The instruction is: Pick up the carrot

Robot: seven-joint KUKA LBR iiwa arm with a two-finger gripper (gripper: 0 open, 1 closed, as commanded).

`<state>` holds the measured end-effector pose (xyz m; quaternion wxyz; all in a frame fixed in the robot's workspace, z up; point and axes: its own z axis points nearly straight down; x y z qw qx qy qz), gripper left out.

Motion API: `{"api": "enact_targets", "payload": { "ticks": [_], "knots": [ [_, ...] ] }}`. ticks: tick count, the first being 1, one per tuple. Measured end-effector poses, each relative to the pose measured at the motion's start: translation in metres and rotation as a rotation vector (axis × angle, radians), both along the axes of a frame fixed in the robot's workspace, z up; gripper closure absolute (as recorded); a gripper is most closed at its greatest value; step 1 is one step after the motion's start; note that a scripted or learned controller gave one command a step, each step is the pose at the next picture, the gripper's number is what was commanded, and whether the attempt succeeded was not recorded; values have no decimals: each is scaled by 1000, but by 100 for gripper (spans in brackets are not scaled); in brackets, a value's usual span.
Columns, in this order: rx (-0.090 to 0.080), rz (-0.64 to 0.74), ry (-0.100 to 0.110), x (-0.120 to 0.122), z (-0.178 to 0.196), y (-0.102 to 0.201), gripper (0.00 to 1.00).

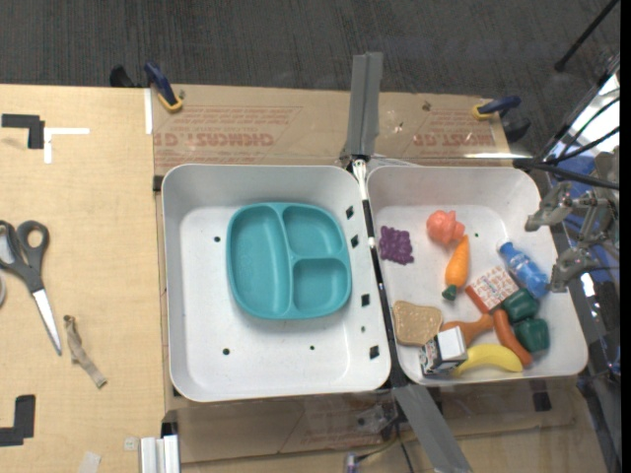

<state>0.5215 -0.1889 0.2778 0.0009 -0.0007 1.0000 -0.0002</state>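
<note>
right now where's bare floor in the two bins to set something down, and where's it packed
Left bin: bare white strips all around the teal divided plate. Right bin: free along the back wall above the purple grapes and orange fruit. Crowded: the front right corner, around the carrot, bread slice, banana and blue bottle.

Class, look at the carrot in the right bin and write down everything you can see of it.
The carrot is a small toy, plastic by its look, with an orange body tapering toward its upper end and a green stub at the lower end. It lies flat on the white floor of the right bin, tilted a little off vertical in the picture. An orange-pink toy sits just above its tip, a patterned box lies close to its lower right. Whether either touches it is unclear.
</note>
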Motion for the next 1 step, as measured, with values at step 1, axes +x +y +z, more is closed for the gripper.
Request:
{"api": "enact_targets", "payload": {
  "ticks": [1],
  "knots": [
    [0,57,0,42,-110,34,0]
  ]
}}
